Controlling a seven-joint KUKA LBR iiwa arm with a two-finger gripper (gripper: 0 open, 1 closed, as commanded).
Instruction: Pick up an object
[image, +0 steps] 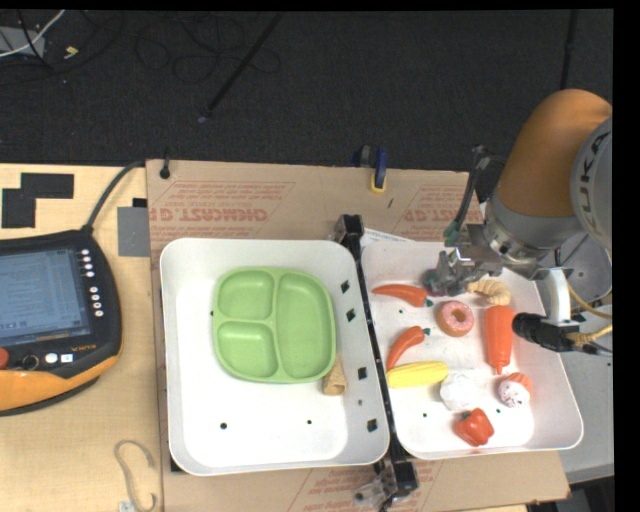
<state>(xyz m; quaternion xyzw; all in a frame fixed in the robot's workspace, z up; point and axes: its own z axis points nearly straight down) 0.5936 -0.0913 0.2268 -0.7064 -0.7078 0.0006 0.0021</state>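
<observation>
While the arm (555, 170) reaches in from the right, its orange band sits high above the far right corner of the right bin (560, 435), and the grey wrist angles down and leftward toward the bin's far edge. Gripper (447, 275) hangs low over the far-left part of the right bin, just beyond the pink donut (457, 318) and right of the far chili pepper (400, 294). Whether the gripper is parted or closed cannot be told at this angle; nothing is seen between its tips.

Right bin contents: far chili pepper lying across near the divider; a second red chili pepper (403, 345) nearer, tilted; yellow corn cob (416, 375) lying just near of it. Pink donut sits mid-bin, with a tan pastry-like piece (490, 291) to its far right. Orange carrot (498, 338) lies lengthwise right of the donut. A white lump (460, 390) sits beside the corn; a red and white item (514, 392) lies right of it; red bell pepper (474, 427) sits nearest.

Left bin (200, 430): green divided plate (274, 326) with three compartments, centred. A small tan item (334, 380) rests at the plate's near right corner.

Counter (100, 420) to the left carries a teach pendant (50, 318) with its screen lit.
</observation>
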